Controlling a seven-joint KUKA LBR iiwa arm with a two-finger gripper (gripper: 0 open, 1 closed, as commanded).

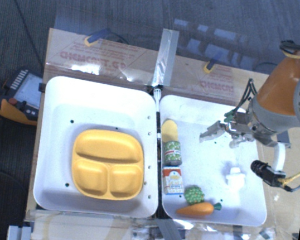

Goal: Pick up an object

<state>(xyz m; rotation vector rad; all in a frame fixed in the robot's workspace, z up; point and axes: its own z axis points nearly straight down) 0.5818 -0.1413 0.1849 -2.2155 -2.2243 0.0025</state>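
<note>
My gripper (225, 135) hovers over the back of the right bin (248, 214), its fingers (211, 132) spread open with nothing between them. Along that bin's left wall lie a yellow item (170, 129), a green can (172, 152) and a red-and-white carton (173, 181). A green broccoli toy (194, 195) and an orange carrot (195, 209) sit at the front. A small white object (235, 176) lies below and right of the gripper, apart from it.
The left bin (62, 103) holds a yellow divided plate (109, 164). A handheld pendant (15, 95) lies on the floor to the left. The divider (156, 140) between the bins runs close to the row of objects.
</note>
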